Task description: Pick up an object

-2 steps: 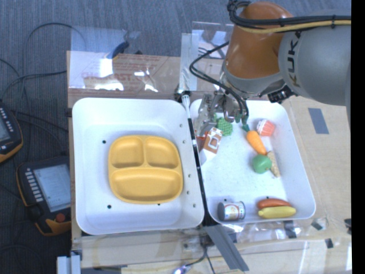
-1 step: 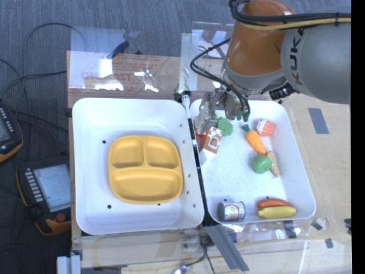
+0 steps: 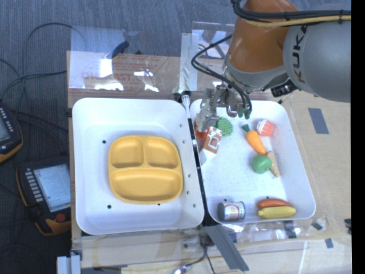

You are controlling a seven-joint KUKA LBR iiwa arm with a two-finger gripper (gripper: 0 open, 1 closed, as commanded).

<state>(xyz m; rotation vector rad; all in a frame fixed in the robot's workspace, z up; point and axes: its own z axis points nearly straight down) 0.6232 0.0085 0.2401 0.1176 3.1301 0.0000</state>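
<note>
My gripper [image 3: 212, 114] hangs over the far left part of the right bin [image 3: 296, 170], under the orange wrist band. Right below its fingers lie a small orange-and-white carton [image 3: 211, 140] and a green bumpy toy [image 3: 224, 127]. Nothing shows clearly between the fingers. Further right in the same bin lie a carrot [image 3: 256, 142], a red-and-white piece [image 3: 265, 128], a green round toy [image 3: 261, 164] and a tan stick [image 3: 274, 164]. Near the front edge are a small can [image 3: 232, 211], a banana [image 3: 277, 212] and a red sausage [image 3: 272, 202].
The left bin [image 3: 85, 153] holds a yellow divided plate [image 3: 146, 168]. A ridge between the two bins [image 3: 195, 158] runs just left of the gripper. Clear plastic sheets [image 3: 131, 67] lie behind the bins; handheld devices [image 3: 43, 187] sit on the floor at the left.
</note>
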